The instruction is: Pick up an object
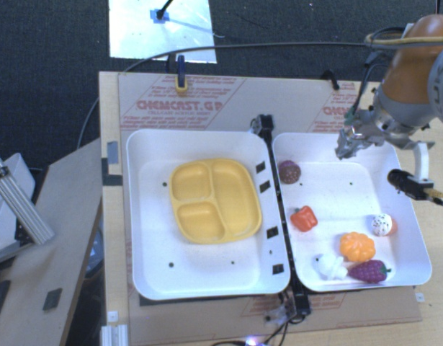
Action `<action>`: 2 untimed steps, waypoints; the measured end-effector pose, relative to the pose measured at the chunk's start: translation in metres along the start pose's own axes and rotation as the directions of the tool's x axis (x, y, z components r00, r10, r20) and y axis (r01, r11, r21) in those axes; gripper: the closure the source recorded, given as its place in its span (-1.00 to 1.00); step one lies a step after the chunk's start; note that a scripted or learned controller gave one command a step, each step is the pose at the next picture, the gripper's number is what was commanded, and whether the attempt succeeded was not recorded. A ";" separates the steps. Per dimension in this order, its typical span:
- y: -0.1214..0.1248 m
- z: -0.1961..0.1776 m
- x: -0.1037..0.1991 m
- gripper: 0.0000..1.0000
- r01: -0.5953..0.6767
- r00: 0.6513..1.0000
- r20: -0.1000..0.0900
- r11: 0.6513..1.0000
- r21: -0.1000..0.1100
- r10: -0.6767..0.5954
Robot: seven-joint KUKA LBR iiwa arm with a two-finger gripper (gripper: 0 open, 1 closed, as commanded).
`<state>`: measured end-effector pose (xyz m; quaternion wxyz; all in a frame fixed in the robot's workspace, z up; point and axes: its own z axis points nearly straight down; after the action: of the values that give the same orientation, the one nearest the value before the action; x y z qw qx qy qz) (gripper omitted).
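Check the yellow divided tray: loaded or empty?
Empty. The yellow divided tray lies flat in the left bin with all three compartments bare; the toy foods, like the orange pumpkin, sit in the right bin.

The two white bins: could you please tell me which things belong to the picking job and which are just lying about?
Job:
two-finger gripper
brown round ball
red pepper toy
orange pumpkin toy
white speckled egg
white figure toy
purple grape bunch

Lying about:
yellow compartment tray
blue clamp
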<state>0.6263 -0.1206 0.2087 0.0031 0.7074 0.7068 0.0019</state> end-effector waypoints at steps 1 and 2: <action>0.002 -0.048 0.000 1.00 0.005 1.000 -0.001 1.000 0.001 -0.005; -0.012 -0.036 0.059 1.00 0.010 1.000 -0.004 1.000 0.007 -0.010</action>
<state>0.6140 -0.0620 0.2442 -0.0006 0.7038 0.7104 0.0006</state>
